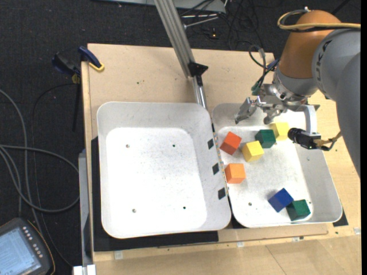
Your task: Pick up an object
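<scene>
A pale wooden bench top [143, 73] fills the middle of the frame, set on a dark carpeted floor [34, 16] where black cables [23, 153] loop along the left edge and a small screen [17, 251] sits in the lower left corner. Two shallow white bins lie side by side on the bench: the left bin [152, 168] is speckled with fine dark marks, and the right bin [312, 182] holds the blocks. A blue-and-yellow clamp [86, 59] grips the bench's upper left corner, and a slanted metal pole [175, 27] runs down from the top centre to the seam between the bins. In the right bin, an orange-red block [230, 142] and an orange block [235, 173] lie near its left wall, a yellow block [253, 150] sits just beside a green block [266, 137], and another yellow block [281, 130] lies at the upper part, close under the gripper. A blue block [280, 199] touches a second green block [298, 209] near the lower right. The grey-and-orange arm [321, 44] reaches in from the upper right; its gripper [258, 112] hangs over the bin's upper end with fingers spread apart and nothing between them.
</scene>
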{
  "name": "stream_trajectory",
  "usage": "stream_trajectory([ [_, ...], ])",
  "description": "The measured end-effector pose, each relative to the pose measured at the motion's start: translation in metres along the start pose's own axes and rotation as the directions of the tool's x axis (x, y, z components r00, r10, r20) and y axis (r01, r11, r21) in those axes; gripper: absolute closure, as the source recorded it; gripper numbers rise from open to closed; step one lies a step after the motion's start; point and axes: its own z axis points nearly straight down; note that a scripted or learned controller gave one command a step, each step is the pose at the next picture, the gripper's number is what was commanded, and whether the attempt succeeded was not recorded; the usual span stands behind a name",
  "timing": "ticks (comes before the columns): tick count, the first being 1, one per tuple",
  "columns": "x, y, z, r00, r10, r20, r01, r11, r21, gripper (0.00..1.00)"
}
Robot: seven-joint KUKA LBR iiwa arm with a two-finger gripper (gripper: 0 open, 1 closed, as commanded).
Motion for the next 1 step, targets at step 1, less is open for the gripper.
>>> stream_trajectory([
  [1,0.0035,-0.0016,0.0428,1.0,-0.001,0.0,0.001,1.0,-0.005,0.0],
])
